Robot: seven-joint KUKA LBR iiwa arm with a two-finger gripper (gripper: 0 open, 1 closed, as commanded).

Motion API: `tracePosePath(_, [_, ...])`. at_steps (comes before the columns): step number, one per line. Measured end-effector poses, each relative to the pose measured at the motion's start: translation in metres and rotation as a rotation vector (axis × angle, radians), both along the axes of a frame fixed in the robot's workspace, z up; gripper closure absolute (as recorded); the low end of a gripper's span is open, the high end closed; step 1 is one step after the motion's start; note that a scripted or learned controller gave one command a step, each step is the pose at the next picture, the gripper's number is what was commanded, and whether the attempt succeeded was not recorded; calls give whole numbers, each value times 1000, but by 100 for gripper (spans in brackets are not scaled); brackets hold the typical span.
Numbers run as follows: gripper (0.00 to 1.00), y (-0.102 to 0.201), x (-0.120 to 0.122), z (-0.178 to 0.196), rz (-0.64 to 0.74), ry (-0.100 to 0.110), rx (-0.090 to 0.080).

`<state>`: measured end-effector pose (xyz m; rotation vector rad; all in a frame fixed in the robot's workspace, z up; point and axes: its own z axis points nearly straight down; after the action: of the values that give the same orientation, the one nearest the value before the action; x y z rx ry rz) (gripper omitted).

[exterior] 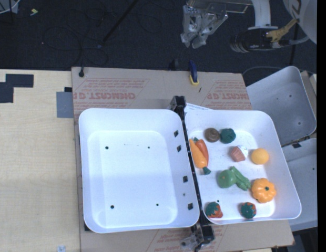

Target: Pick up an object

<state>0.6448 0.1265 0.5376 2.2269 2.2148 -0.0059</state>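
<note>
Claw: gripper (197,35) hangs high at the top of your view, over the dark floor beyond the bench, well apart from both bins; whether its fingers are spread or pressed together, you cannot tell, as they blur into a pale grey tangle.
Contact: nothing visible between or against it.
Arm: pale casing (262,7) runs off to your right, cut by the top edge of the frame.
Right bin (281,140): holds every toy you see.
Carrot (199,152): lies along the bin's left wall, near the divider.
Brown piece (212,135): just beside a dark green piece (227,135), at the far side.
Pink block (237,154): near a yellow ball (260,156).
Green pepper (231,178): mid-bin, close to an orange pumpkin (263,190).
Near edge: a red-and-green piece (214,210) and a green-and-red piece (248,210), too small for you to identify.
Left bin (89,140): white floor with small dark holes.
Cardboard (126,91): under both bins, with red lettering partly covered.
Clamp (197,240): at the bottom edge, cropped and unclear.
</note>
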Motion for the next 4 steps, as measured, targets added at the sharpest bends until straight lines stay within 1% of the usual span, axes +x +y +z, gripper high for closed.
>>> tracePosePath(1, [0,4,-1,-1,6,2,2])
tracePosePath(2, [0,124,-3,-6,17,4,5])
tracePosePath(3, [100,120,-2,5,13,6,0])
tracePosePath(4, [0,120,-2,5,13,7,0])
